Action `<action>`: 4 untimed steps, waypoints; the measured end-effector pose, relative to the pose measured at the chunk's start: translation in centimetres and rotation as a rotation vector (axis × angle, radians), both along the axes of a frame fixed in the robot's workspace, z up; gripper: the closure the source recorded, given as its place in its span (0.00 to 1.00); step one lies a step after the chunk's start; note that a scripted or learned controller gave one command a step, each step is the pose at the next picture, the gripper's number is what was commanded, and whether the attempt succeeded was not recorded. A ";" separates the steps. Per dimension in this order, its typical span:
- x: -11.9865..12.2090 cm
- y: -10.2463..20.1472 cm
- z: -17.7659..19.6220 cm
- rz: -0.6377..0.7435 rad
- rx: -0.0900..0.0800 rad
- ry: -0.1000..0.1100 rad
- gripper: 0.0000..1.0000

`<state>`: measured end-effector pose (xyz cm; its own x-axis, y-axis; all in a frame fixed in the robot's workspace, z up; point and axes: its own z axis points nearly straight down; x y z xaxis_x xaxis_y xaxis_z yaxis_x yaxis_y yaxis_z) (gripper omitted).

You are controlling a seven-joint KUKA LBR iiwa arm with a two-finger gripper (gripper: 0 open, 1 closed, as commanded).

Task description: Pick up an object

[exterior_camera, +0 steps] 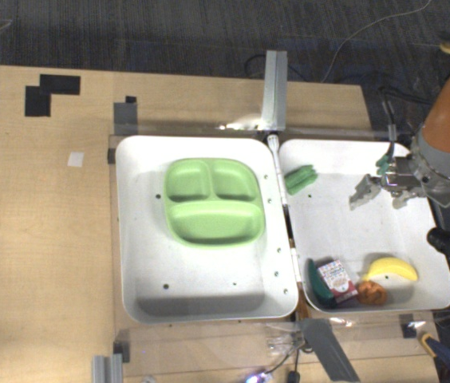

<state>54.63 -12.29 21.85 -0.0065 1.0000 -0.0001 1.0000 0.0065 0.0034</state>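
Camera view — right bin [345, 222]: holds a green piece [300, 179] near its upper left corner, and along the near edge a small carton [336, 276], a brownish lump [372, 293] and a yellow banana [392, 270].
Camera view — left bin [141, 238]: carries a green divided tray [212, 200].
Gripper [378, 190]: hangs over the right bin's upper right part, fingers spread apart with nothing between them.
Nearest target: I'd judge the banana — it lies below the fingers in the view, toward the bin's near edge, well apart from them.
Long axis: the banana runs roughly left to right, slightly curved.
Green piece: off to the gripper's left, tilted.
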 end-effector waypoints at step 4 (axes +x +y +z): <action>3.8 1.5 -12.5 0.373 -0.002 -0.003 0.00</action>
<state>58.43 -10.77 9.34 -0.3705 0.9288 -0.0029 0.9288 0.3705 0.0056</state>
